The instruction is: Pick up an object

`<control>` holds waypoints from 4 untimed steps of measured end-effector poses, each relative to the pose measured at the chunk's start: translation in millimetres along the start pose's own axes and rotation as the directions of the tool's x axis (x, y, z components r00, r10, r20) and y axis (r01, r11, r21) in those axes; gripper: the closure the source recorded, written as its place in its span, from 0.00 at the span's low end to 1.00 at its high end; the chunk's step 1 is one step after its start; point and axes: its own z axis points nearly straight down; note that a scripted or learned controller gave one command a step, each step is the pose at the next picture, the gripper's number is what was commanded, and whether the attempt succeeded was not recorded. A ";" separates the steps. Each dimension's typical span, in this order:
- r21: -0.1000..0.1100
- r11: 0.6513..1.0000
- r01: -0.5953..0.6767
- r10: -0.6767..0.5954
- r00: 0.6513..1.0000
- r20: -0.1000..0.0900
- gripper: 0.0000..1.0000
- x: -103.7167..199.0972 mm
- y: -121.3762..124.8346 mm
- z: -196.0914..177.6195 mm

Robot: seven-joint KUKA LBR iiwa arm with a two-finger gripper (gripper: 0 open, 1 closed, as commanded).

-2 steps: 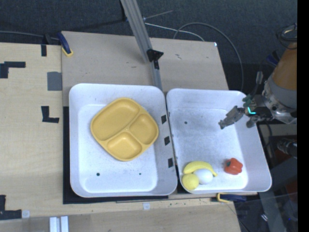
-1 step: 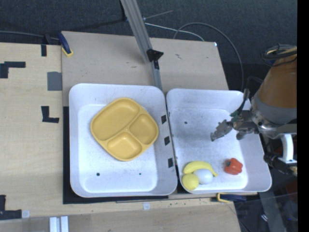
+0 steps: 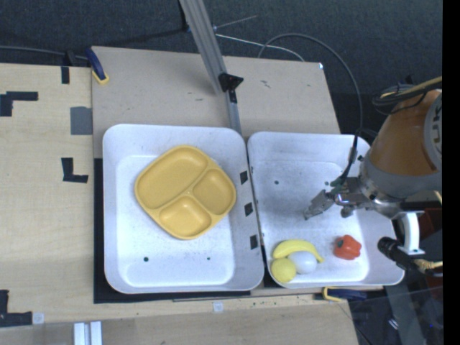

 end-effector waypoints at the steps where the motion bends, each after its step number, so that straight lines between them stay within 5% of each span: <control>1: 0.003 1.000 0.000 0.000 1.000 -0.001 0.00 6.6 -3.2 62.9; 2: -0.002 1.000 0.001 -0.001 1.000 -0.002 1.00 6.8 -1.7 49.8; 4: -0.010 1.000 0.001 -0.001 1.000 0.002 1.00 12.5 6.4 -48.8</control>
